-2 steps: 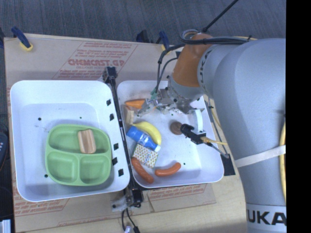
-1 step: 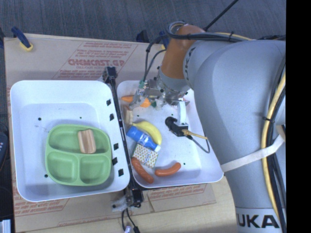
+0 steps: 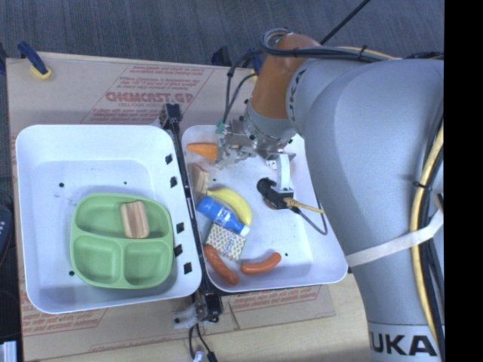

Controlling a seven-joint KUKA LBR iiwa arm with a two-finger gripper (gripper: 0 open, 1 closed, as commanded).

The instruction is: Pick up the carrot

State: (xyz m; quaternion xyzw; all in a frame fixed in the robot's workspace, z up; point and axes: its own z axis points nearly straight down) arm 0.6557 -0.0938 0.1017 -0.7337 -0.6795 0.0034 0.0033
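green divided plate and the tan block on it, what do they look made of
Green divided plate: probably moulded plastic, going by its even colour, rounded compartment edges and soft sheen. Tan block: looks like unfinished wood, matte with faint lengthwise streaks, though painted plastic is possible.

The arm [image 3: 362, 179] is a bulky grey shell with an orange band [image 3: 273, 78] above the wrist, black cables [image 3: 355, 10] at upper right, and white "UKA" lettering [image 3: 404, 345] at lower right.

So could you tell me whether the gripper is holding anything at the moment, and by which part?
It cannot be told. The gripper sits right beside the carrot at the right bin's far left corner, but no hold on it is visible.
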